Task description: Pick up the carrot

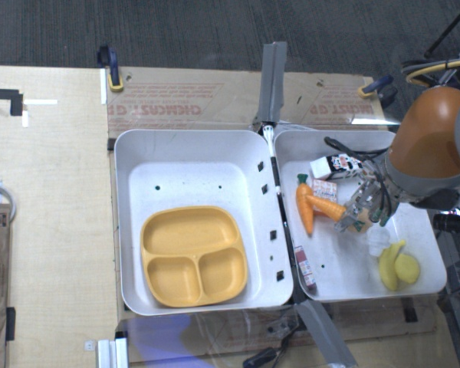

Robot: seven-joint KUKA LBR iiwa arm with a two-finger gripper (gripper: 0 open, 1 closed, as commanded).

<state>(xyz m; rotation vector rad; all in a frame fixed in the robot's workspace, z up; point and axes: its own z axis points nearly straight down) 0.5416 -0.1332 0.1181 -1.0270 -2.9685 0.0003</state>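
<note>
Two orange carrot pieces lie in the right bin (pixel 422 282), near its left wall. One carrot (pixel 304 211) points front to back, with a green tip at its far end. The other orange piece (pixel 327 206) lies across it and slants right toward my gripper (pixel 362 213). The gripper hangs low at that piece's right end, under the grey arm with its orange band (pixel 429 133). The arm's cables blur the view there, so I cannot see whether the piece is touched or held.
A white packet with a dark label (pixel 333 165) lies behind the carrots. A yellow banana and lemon (pixel 397 267) sit front right, and a dark red bar (pixel 305 267) lies along the left wall. The left bin (pixel 138 159) holds a yellow divided plate (pixel 193 255).
</note>
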